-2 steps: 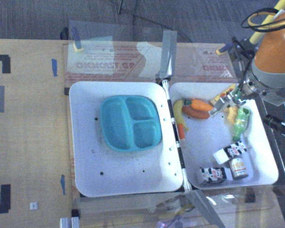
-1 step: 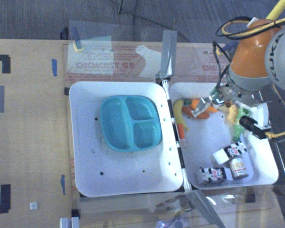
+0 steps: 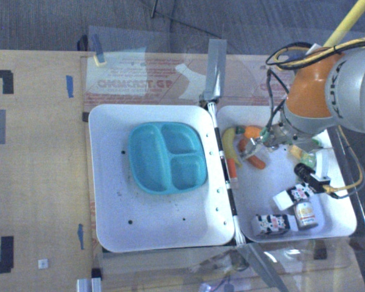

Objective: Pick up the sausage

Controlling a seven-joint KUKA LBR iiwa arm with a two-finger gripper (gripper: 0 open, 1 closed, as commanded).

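Gripper point(image 3: 253, 146) over right bin point(image 3: 344, 224), jaw state indiscernible.
Sausage point(image 3: 256, 161): just below gripper, near banana point(image 3: 229, 142) at bin's left wall. 1 teal 3-compartment plate point(image 3: 168, 157) in left bin point(image 3: 109, 212).

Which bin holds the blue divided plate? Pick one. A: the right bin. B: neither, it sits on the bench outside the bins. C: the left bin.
C: the blue divided plate lies inside the left bin, while the right bin holds the food items and small cartons under the gripper.
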